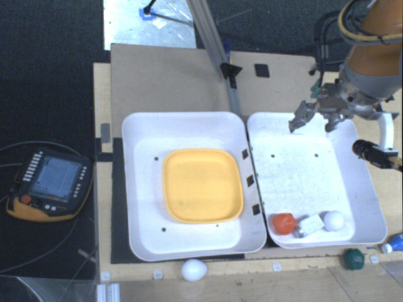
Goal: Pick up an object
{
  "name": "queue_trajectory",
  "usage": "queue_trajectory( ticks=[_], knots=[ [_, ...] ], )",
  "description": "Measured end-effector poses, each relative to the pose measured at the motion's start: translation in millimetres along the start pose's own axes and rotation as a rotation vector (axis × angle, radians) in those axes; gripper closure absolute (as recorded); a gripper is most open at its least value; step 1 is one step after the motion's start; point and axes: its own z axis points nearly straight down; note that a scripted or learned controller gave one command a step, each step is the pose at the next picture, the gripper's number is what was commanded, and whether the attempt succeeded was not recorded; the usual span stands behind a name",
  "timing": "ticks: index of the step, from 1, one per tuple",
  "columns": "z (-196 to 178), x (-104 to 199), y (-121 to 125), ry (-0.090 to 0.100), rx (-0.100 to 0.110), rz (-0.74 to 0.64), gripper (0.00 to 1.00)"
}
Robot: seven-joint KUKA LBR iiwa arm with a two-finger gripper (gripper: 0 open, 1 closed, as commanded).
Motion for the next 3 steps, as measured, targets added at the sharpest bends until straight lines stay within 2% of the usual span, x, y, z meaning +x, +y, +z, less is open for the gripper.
queue_trajectory(
  ticks=[2, 3],
  knots=[
    [85.7, 2.0, -6.5, 0.000, 0.004, 0.001, 0.00],
    [132.6, -0.9, 1.6, 0.000, 0.003, 0.000, 0.00]
  ],
)
